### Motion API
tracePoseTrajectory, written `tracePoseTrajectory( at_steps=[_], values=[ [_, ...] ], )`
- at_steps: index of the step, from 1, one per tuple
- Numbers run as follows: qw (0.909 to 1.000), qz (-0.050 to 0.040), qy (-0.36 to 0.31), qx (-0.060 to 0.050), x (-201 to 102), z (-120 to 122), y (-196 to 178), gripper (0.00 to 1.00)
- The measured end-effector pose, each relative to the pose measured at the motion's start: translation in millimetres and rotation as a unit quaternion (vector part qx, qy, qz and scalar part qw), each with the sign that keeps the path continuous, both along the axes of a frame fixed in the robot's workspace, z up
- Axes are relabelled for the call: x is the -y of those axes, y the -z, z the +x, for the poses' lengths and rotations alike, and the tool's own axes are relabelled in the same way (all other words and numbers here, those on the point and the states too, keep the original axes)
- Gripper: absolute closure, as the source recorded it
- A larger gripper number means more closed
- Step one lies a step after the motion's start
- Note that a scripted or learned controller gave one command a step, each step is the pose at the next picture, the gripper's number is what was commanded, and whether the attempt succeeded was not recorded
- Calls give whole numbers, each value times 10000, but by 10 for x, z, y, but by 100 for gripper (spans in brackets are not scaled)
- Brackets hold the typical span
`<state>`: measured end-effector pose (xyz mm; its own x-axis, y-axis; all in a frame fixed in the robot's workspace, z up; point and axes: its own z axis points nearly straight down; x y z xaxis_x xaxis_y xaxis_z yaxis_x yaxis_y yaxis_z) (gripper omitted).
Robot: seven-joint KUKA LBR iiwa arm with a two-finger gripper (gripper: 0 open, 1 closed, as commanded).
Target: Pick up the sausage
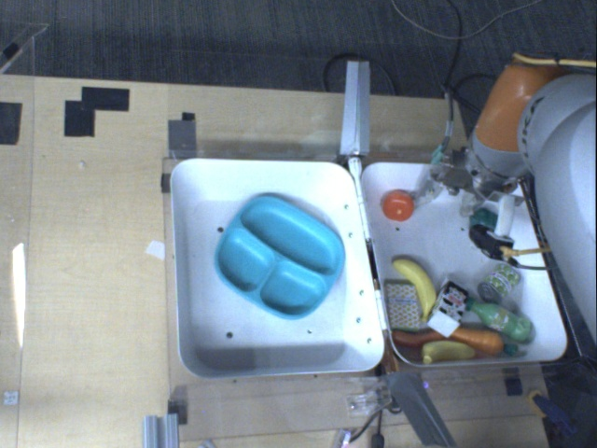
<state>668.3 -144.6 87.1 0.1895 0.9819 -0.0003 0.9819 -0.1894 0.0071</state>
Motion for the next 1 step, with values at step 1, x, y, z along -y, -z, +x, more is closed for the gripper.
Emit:
tracePoseTrajectory(
  at_steps=[1],
  values=[
    [9997,-20,-227,24,-471,-423,-25,0]
  ],
)
